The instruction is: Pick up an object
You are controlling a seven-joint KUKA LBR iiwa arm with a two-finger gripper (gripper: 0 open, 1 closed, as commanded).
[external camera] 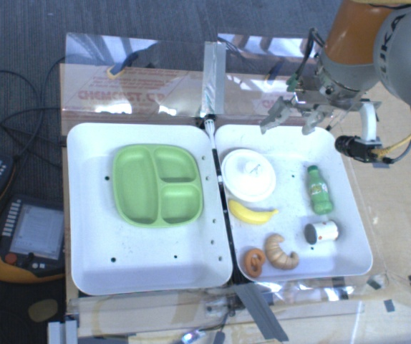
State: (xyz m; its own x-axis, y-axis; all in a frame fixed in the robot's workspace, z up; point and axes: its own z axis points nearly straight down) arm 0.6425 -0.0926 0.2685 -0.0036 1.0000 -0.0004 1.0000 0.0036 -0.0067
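The claw (288, 120) hangs over the far rim of the right bin (349, 264), its two fingers spread apart and grasping nothing. Any piece in that bin could serve as the object: a green bottle (319, 189), a banana (252, 213), a croissant (282, 252), a donut (254, 262), a small white cup (322, 231) on its side and a round white bowl (249, 175). They look like light toy pieces, probably stiff and smooth; the bottle lies apart from its neighbours and seems easiest, taken across its narrow body. The banana touches the bowl, crowding a grip. The left bin (84, 213) holds a green divided plate (157, 185). Glare on the clear sheeting behind blurs the fingertips.
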